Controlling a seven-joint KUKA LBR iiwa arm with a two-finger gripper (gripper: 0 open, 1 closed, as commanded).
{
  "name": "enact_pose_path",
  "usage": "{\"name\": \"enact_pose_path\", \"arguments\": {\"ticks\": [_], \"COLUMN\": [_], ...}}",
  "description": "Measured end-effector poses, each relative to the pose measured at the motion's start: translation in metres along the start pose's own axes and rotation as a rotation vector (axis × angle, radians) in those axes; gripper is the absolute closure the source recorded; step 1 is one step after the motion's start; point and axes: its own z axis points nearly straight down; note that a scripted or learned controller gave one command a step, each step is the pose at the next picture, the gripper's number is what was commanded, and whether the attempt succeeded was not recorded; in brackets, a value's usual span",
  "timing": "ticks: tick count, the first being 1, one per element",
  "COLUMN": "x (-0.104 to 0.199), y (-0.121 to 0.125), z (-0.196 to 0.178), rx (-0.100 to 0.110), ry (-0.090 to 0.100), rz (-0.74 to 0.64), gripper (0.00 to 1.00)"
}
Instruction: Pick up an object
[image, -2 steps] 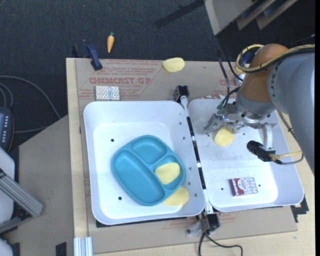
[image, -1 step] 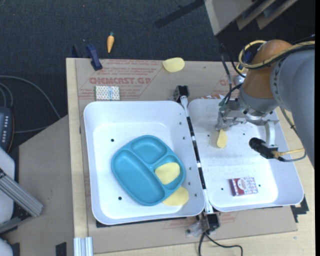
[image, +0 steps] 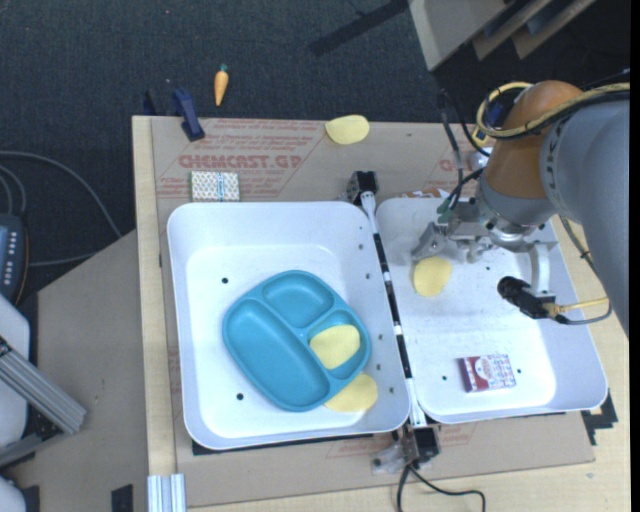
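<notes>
Down on the worktop (image: 270, 155), two white bins sit side by side. The left bin (image: 200, 250) carries a blue divided plate (image: 275, 345) lying flat on its floor. One of the plate's smaller compartments, the one on the side toward the other bin, has a second yellow piece (image: 336, 345) in it; the other compartments show bare blue. A third yellow piece (image: 355, 395) lies on the bin floor, right against the plate's near edge.

Over to the right bin (image: 450, 340), and here's the action: the grey arm (image: 585, 150) reaches in from the right, and the hand (image: 448, 248) is low at the bin's far end. The yellow piece (image: 432, 277) lies on the bin floor just beside the hand, on its near side. Whether they touch I can't make out, and I cannot tell whether the hand is open or closed. Toward the near edge of the same bin, well apart from the hand, a small red-and-white packet (image: 487, 372) lies flat.

Outside the bins, a fourth yellow piece (image: 347, 129) rests at the worktop's far edge, a small patterned packet (image: 215, 185) sits by the left bin's far corner, and a blue object (image: 187, 114) lies at the far left corner.
</notes>
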Motion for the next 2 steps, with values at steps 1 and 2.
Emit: {"name": "enact_pose_path", "arguments": {"ticks": [1, 2], "x": [0.0099, 0.0043], "y": [0.0035, 0.0018], "z": [0.0123, 0.0119], "rx": [0.004, 0.004], "ry": [0.004, 0.003], "rz": [0.0, 0.001], "gripper": [0.0, 0.0]}}
